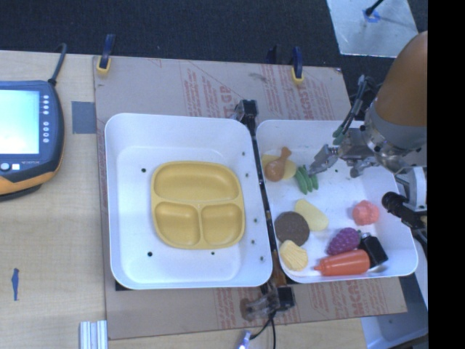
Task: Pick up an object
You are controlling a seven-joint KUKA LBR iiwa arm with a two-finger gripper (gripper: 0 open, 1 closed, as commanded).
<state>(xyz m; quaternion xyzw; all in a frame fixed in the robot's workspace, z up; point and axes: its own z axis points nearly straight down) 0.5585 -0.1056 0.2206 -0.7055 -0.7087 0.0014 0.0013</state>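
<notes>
1. The small green plastic bean pod [306, 181] lies on the floor of the right white bin [407, 267], just below and left of the claw [320, 163], which looks close to touching its upper end.
2. The claw's state I cannot tell; nothing is visibly held.
3. Left of the claw lies a tan plastic drumstick [277, 165]; below it a pale yellow toy potato [312, 214], a brown round patty [292, 227] and a purple grape bunch [344, 240].
4. This reads as the approach step. Next, the claw likely must settle astride the pod and close.
5. Far left, the left white bin [120, 195] holds a yellow divided tray [197, 203].
</notes>
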